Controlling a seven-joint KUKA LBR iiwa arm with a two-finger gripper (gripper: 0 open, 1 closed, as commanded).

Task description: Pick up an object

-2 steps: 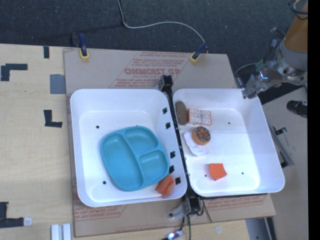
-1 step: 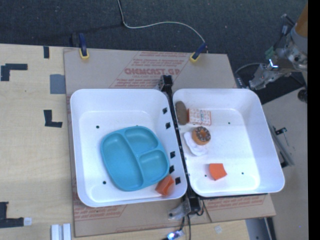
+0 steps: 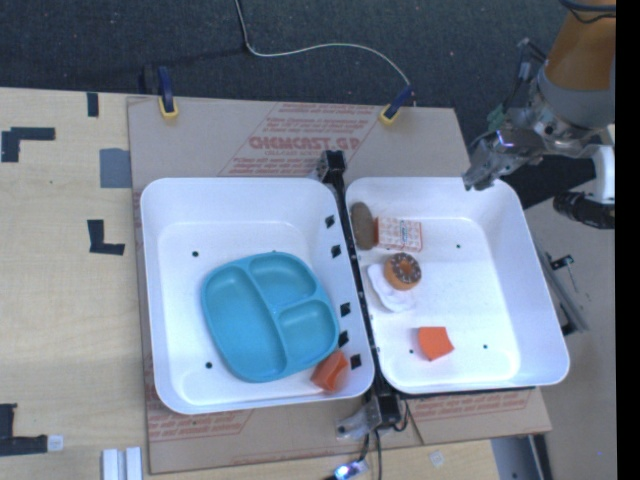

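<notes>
Your gripper [image 3: 484,173] hangs at the upper right, over the right bin's [image 3: 520,268] top corner; you cannot tell its state. An orange block [image 3: 434,343] lies low in that bin.

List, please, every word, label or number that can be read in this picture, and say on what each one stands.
"CHEMCAST GP": red print on the brown board under the bins, above the left bin; the smaller red lines beside it are too blurred to read.
Small packet in the right bin: red print, too small to read.
</notes>
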